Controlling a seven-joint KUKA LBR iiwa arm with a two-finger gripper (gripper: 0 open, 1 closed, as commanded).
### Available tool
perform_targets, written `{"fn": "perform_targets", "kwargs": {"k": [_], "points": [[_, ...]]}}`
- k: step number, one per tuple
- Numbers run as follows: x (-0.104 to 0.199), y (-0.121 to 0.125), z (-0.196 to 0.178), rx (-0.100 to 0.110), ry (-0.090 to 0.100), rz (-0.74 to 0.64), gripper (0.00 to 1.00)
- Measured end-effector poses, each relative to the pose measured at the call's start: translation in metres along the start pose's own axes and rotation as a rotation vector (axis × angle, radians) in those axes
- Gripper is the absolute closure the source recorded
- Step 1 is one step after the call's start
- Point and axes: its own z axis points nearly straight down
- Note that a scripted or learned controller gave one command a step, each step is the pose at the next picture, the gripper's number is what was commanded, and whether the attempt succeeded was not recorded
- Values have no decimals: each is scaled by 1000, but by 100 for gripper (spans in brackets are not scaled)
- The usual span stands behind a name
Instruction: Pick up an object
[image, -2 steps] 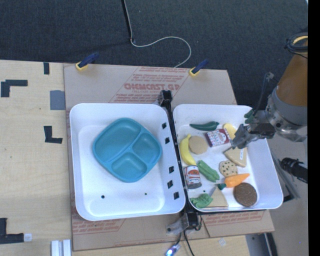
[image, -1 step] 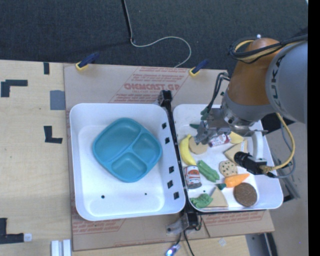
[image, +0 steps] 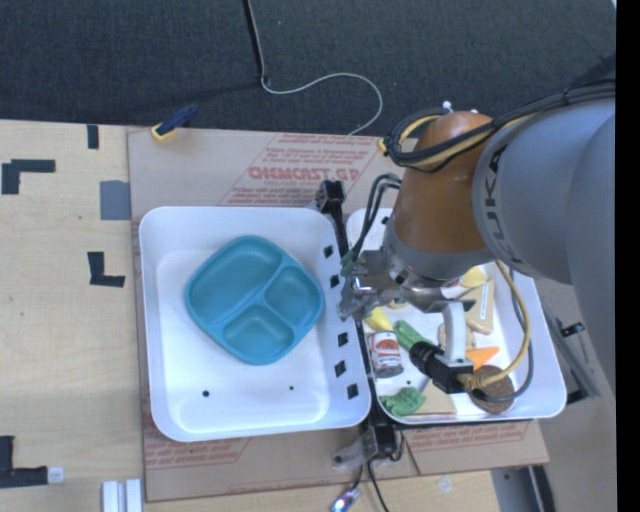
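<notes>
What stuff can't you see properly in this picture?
- Gripper: the arm's wrist hides its fingers in the camera view, so open or shut is unclear.
- Right bin: the arm covers most of it.
- Small can: label too small to read.
- Green item: shape too small to name.

The arm is a thick grey casing with dark lettering on its side, narrowing to a glossy orange band ringed by looped black cables, below which a grey metal wrist block bears small brackets and wiring.
</notes>
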Motion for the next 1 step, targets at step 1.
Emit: {"fn": "perform_targets", "kwargs": {"k": [1], "points": [[-17,-29,-135,-20,0,7,100]]}}
